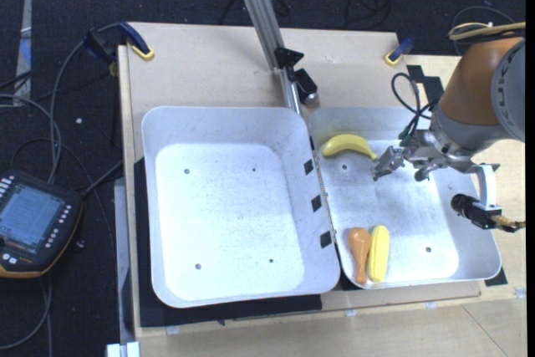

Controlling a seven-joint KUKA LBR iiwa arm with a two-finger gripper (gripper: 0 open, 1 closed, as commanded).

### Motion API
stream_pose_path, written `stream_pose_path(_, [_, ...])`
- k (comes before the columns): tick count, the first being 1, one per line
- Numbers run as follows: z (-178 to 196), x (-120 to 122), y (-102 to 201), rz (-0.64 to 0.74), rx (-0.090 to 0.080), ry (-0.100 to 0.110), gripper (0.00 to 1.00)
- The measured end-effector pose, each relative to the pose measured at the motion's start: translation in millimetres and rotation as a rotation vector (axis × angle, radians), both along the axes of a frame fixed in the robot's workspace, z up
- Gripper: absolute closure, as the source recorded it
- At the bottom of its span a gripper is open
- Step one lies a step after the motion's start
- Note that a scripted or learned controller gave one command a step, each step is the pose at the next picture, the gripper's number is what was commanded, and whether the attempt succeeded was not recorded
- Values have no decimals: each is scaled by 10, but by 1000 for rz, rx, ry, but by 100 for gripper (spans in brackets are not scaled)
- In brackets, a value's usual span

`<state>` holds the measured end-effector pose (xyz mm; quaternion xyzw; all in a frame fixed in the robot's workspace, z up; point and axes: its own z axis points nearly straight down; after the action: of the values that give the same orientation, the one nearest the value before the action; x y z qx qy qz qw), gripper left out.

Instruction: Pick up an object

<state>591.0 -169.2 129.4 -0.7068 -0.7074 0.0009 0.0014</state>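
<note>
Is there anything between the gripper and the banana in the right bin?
No. In the camera view, the stretch between the gripper and the banana is bare white floor of the right bin.

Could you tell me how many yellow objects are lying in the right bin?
2: a curved yellow banana near the far left corner, and a straight yellow piece at the near edge, beside an orange one.

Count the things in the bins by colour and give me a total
Yellow: 2, a banana near the right bin's far edge and a yellow piece at its near edge.
Orange: 1, an orange piece right beside the yellow one.
Total: 3.
</note>
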Motion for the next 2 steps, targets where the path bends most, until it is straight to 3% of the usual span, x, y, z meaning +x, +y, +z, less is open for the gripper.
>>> stream_pose_path(1, [125,8,-4,0,-1,-4,100])
stream_pose_path(2, [590,-17,-83,-1,-2,-7,100])
